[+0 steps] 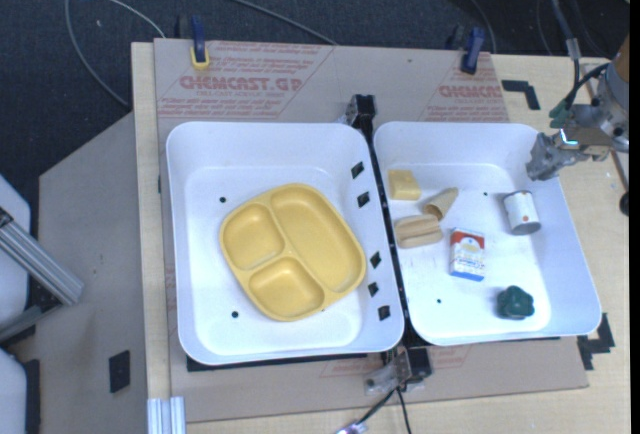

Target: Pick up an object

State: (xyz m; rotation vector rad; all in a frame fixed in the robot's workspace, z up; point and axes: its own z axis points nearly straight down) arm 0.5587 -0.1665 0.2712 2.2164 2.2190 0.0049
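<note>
On the bench (100, 222) stand two white bins. The left bin (190, 222) holds one yellow divided plate (291, 251) with three compartments. The right bin (570, 252) holds six things: one yellow block (404, 185) at 10 o'clock, two tan pieces (417, 229) beside it, one small red and blue carton (467, 254) in the middle, one white can (520, 212) at 2 o'clock, one green lump (516, 302) at 5 o'clock. The tool (548, 160) hangs over the bin's 2 o'clock rim, above the can; I cannot tell how far it is open, and nothing shows in it.

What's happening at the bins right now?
The gripper sits at the right bin's far right rim, near the can, with nothing in it. The can, a small box, a green piece and some tan pieces lie in that bin. A yellow tray lies in the left bin.
</note>
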